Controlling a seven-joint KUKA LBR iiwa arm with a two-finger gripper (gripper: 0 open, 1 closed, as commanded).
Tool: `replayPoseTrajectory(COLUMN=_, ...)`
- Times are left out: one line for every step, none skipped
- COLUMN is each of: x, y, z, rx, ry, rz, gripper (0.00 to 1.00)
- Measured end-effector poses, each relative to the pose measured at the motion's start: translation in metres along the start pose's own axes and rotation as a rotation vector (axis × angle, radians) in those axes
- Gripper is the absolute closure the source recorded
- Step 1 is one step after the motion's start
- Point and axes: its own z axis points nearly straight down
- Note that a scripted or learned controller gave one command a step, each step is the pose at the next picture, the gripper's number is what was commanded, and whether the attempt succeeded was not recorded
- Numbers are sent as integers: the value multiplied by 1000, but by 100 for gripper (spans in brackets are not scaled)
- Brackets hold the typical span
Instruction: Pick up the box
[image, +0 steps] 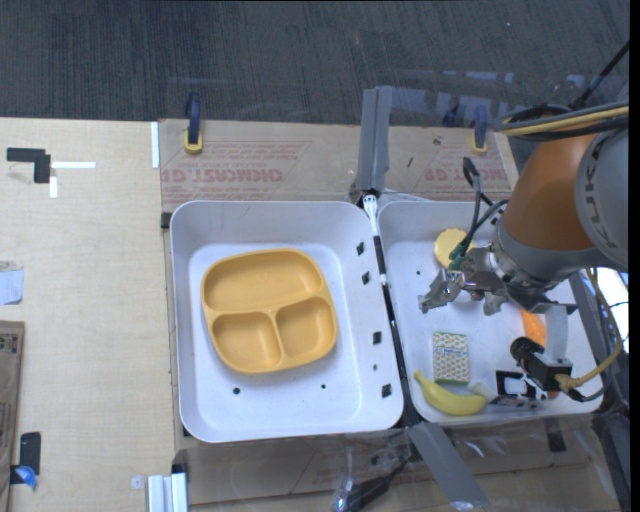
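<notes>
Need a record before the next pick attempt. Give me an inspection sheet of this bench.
Surface: two shallow white bins side by side, left bin and right bin, on a bench covered with cardboard.
Job's things: small box lying flat in the right bin, nothing gripping it.
Clutter: yellow divided plate in the left bin; banana just below the box; yellow round thing and orange thing partly hidden by the arm.
Hand: hand above the right bin, up from the box; finger state unclear.
Cables: black cable by the wrist.
Surroundings: clamps on the cardboard's far edge.

bright even light, soft shadows, sharp
</notes>
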Motion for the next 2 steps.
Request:
replayPoseTrajectory(x=-51, y=-20, z=94, rx=0, ry=1, rz=55, gripper=0)
replayPoseTrajectory(x=-103, y=-27, z=2, rx=-3, ry=0, rz=179, gripper=0)
